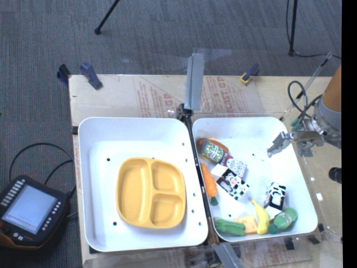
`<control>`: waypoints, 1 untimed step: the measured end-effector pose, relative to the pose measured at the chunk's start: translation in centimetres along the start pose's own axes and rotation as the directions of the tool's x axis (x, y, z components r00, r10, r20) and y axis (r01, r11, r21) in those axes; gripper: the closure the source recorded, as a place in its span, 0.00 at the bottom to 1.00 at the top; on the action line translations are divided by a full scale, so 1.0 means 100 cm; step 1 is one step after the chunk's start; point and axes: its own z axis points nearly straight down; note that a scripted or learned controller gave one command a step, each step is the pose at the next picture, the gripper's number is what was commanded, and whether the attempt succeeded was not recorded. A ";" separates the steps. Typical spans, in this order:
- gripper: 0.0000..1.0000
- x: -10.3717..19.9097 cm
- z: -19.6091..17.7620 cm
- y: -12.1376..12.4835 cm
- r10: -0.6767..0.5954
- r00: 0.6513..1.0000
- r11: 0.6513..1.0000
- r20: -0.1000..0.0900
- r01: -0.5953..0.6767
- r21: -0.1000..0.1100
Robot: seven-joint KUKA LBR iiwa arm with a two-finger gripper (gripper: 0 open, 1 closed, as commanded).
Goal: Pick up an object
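My gripper (291,146) hangs over the right edge of the right bin (251,128), open, with nothing between its fingers. Below and to its left lie the bin's objects. A green-labelled can (212,149) lies near the bin's left wall, with an orange carrot (208,181) just below it. Two black-and-white cow-patterned toys (234,185) (275,195) lie further right. A small patterned box (237,166) is between the can and the first toy. A banana (259,216), a green pepper-like piece (229,226) and a round green item (284,219) line the front wall.
The left bin (95,138) holds a yellow divided plate (150,192). A grey post (194,82) stands at the back between the bins. A teach pendant (28,211) lies on the floor at the left. Cables (298,94) hang by the arm.
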 end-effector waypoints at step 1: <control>0.00 0.116 0.118 -0.005 0.052 0.999 0.999 0.000 -0.052 0.001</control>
